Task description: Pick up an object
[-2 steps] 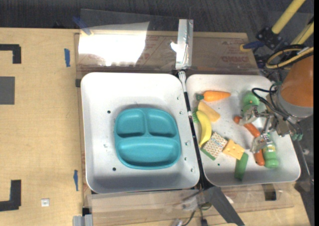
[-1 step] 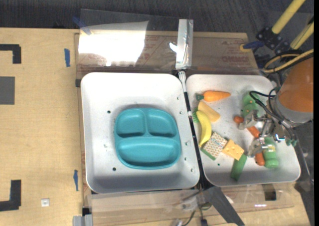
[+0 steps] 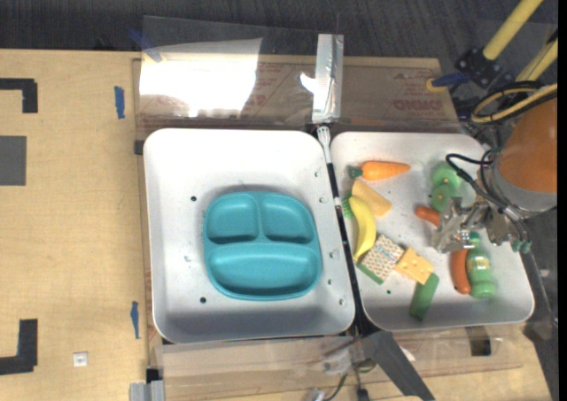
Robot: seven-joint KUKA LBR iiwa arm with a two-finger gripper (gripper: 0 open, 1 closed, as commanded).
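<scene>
the two shallow white plastic bins sit side by side; the left bin [image 3: 168,169] carries a teal three-compartment plastic tray [image 3: 262,243], and the right bin [image 3: 514,302] holds all the small toy food. the grey arm with its orange band [image 3: 536,156] reaches in from the right, and its metal two-finger gripper [image 3: 459,229] is low over the right half of that bin.

of the pieces, the curved yellow banana [image 3: 363,224] lies along the left wall, with an orange carrot [image 3: 384,171] above it and a yellow cheese wedge [image 3: 415,265] beside a speckled square cracker [image 3: 383,257]. a dark green pickle-shaped piece [image 3: 423,296] lies near the front. close to the gripper are a green bottle-like toy [image 3: 481,272], a slim orange-red sausage shape [image 3: 461,272] touching it, and a small red-orange piece [image 3: 427,213] just to the left.

whether the pincer is released or clenched i cannot tell; wiring and metal blur the tips. nothing is visibly held.

the likely step is closing on a nearby piece. judged from here, it should centre on one item, since the sausage and bottle touch and could be nudged apart instead of gripped.
</scene>
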